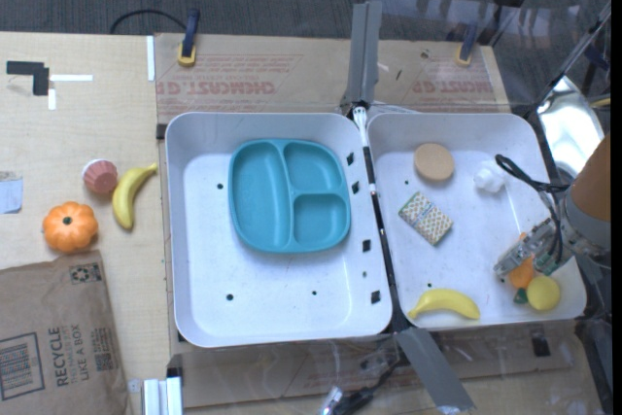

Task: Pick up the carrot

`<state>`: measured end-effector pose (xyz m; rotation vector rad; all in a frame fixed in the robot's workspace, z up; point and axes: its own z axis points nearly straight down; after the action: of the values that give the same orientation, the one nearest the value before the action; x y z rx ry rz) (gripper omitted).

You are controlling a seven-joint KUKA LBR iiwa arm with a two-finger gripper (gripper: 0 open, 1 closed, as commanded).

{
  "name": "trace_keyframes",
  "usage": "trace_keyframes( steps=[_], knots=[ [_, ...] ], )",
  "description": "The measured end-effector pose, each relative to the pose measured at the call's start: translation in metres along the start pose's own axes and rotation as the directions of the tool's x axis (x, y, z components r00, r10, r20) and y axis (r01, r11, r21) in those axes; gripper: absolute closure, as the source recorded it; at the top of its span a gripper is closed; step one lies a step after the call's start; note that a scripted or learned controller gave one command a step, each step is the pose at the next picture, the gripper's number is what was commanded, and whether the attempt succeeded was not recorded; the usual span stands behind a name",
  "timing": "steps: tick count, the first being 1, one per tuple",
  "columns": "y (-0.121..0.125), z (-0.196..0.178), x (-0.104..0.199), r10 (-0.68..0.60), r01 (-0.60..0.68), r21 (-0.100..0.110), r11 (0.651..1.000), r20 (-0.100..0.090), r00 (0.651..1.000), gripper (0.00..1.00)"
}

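Jaws' state can't be told: gripper (515, 259) sits low at the right bin's (466, 127) right wall, w/ orange carrot (524, 273) right under its tip, touching a yellow lemon-like fruit (543, 293). Best approach probably: close on carrot only, lift straight, avoid the wall. Arm is cut off at right; carrot mostly hidden.

Two bananas (445, 305) (130, 194), two bins (185, 238) (389, 209), one plate (289, 195), one pumpkin (70, 227).
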<state>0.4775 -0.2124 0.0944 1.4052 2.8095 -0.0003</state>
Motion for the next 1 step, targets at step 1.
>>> trace_keyframes(
  steps=[1],
  knots=[
    [0.1005, -0.0974, 0.0800, -0.154, 0.154, -0.001, 0.988, 0.002, 0.988, 1.00]
  ],
)
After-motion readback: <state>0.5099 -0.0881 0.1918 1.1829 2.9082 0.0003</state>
